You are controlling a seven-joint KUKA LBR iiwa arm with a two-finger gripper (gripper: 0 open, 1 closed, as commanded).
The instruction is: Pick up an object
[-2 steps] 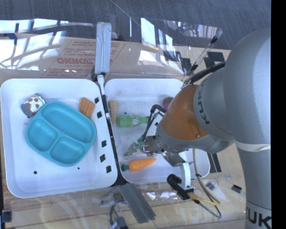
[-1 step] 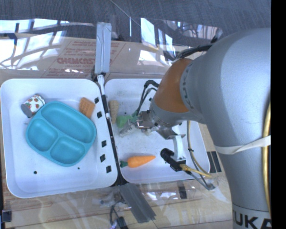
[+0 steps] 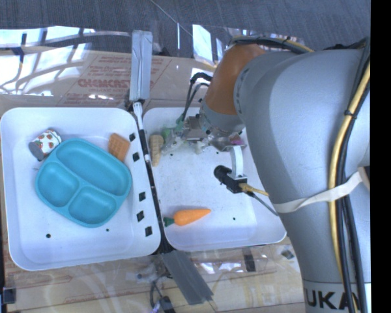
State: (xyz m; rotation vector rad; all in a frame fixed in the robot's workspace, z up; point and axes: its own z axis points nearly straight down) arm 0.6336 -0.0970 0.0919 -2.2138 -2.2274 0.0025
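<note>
A toy carrot (image 3: 189, 216) lies at the right bin's (image 3: 260, 230) near edge; beyond it the gripper (image 3: 182, 135) hangs low over an ice-cream cone (image 3: 156, 149) by the far-left wall, apparently mid-approach. Its opening cannot be told; next comes closing on the cone.

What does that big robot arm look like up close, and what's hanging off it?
The arm is a thick, rounded grey tube with an orange band above the wrist. Yellow and black cables run along its side, a pale strap wraps around it, and dark letters mark its base. The gripper is a small metal cluster with thin wires.
</note>
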